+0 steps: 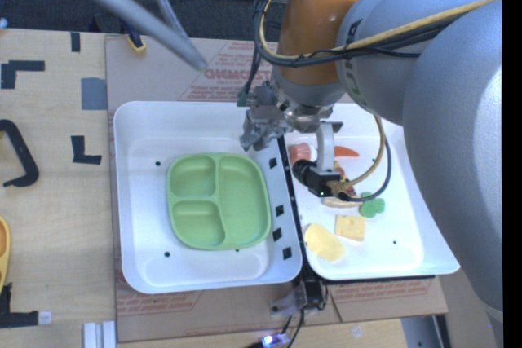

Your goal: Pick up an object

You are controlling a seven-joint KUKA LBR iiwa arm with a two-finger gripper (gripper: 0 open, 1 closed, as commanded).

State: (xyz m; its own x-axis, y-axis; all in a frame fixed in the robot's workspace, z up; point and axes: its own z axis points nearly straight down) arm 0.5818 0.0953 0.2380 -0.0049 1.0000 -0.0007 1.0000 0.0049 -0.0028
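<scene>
The arm hangs low over the divide between the two bins, and the gripper (263, 126) sits just above the top right corner of the green divided plate (218, 200), which lies flat in the left bin (130, 175). To the right of that plate, across the rim in the right bin (424, 248), is a scatter of small toy foods: a pale yellow lump (324, 241), a holed cheese wedge (351, 227), a green piece (372, 207), an orange carrot-like piece (346, 151) and a pinkish bit (301, 151). They look light, rigid and probably slick plastic. The cheese wedge offers flat sides, so I'd pinch across those; the rounded lump could squirt out. As for the claw, its housing hides the tips, so how wide it stands I cannot tell, and nothing shows held in it.
</scene>
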